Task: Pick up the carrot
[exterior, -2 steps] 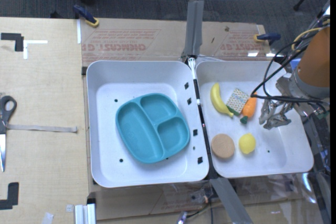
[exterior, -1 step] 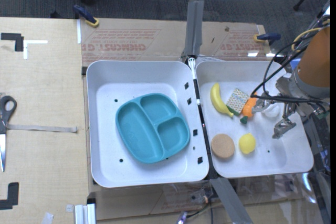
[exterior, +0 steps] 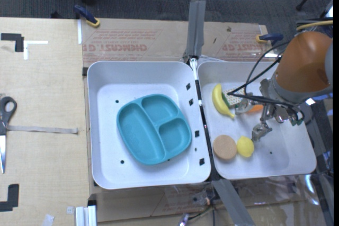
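Overhead slanted view; both bins

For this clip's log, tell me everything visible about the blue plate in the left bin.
The blue plate is a teal, plastic-looking divided dish with rounded corners and three compartments: one long section along its left side and two smaller ones on the right. It lies flat and right side up, turned at a slant, near the middle of the left bin. Nothing lies in its compartments, and it rests on the bin's floor alone, well apart from the gripper in the other bin.
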